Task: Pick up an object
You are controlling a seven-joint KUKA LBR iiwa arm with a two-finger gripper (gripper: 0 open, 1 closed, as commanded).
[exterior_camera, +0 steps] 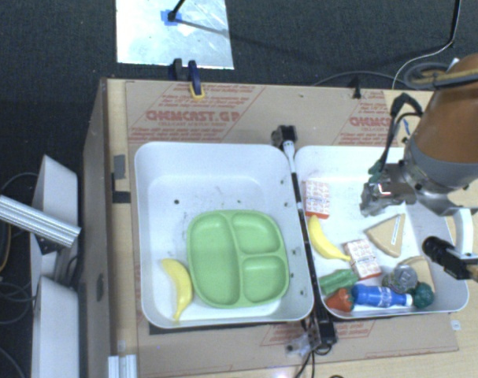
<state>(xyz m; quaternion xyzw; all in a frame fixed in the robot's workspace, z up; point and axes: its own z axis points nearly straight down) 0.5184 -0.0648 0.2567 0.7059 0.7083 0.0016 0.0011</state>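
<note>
Hand (pixel 378 198) of the grey-and-orange arm (pixel 451 132) hangs over the upper part of the right bin (pixel 345 160), above bare white floor, just up and left of the sandwich wedge (pixel 388 233). Whether its fingers are apart or together cannot be told from this slanted view, and nothing is seen between them.

Candidate objects crowd the lower half of that bin: a red-and-white packet (pixel 316 198) by the divider, a yellow banana (pixel 325 242) below it, a small carton (pixel 363 258) touching the banana's end, a green item (pixel 337 279), a blue-and-white bottle (pixel 378 296) lying along the near wall, a crumpled foil ball (pixel 402 278) and a dark green piece (pixel 422 295).

The main risk is the clutter. A descent onto the carton or the foil ball would likely nudge a neighbour, and the fingers could close on two things or on none. The sandwich wedge lies flat and low, so the fingers may skid over it. The bottle rests against the wall, leaving little room for a finger on that side. Descending straight from the present spot would probably meet only the bin floor.

In the left bin (pixel 215 160) a green divided plate (pixel 239 258) and a second banana (pixel 178 286) lie well apart from the hand.
</note>
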